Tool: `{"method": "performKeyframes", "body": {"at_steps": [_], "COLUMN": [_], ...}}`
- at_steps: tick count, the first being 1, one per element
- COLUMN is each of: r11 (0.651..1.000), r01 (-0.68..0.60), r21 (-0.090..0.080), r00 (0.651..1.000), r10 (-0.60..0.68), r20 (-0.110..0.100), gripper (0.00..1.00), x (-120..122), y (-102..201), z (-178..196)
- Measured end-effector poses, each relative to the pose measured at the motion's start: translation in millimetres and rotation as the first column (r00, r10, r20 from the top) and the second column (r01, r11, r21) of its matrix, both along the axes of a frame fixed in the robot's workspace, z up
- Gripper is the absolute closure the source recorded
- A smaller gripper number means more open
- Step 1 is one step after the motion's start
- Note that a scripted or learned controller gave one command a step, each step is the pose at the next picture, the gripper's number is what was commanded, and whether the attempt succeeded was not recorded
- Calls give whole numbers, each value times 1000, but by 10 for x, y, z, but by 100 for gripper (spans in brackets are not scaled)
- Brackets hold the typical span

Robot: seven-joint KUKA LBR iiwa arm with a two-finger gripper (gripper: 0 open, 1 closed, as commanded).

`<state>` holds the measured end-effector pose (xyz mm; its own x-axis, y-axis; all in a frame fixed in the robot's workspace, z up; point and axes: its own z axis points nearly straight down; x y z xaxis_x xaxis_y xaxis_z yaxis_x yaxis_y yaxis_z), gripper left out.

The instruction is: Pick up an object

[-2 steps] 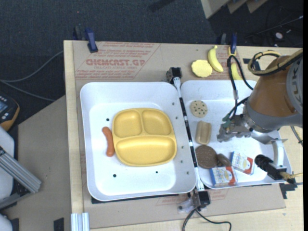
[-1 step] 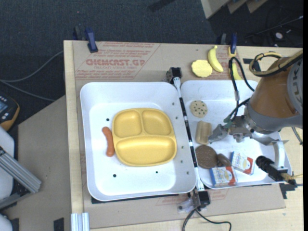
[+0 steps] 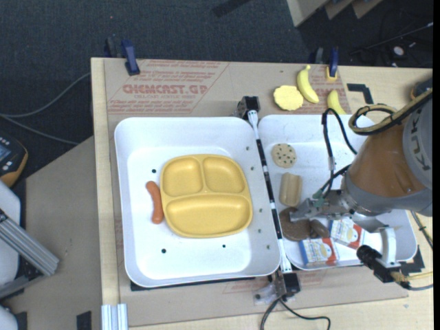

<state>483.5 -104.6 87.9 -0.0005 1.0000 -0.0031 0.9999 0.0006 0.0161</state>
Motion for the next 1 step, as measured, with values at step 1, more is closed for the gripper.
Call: {"method": "performKeyframes", "body": {"at_steps": [1], "r11": [1000], "r01": [1], "r21": [-3], "r00": [1000], "r10": [-1], "r20": [-7], "gripper": [0], "x": [568], "y": [-504], "z": [421]}}
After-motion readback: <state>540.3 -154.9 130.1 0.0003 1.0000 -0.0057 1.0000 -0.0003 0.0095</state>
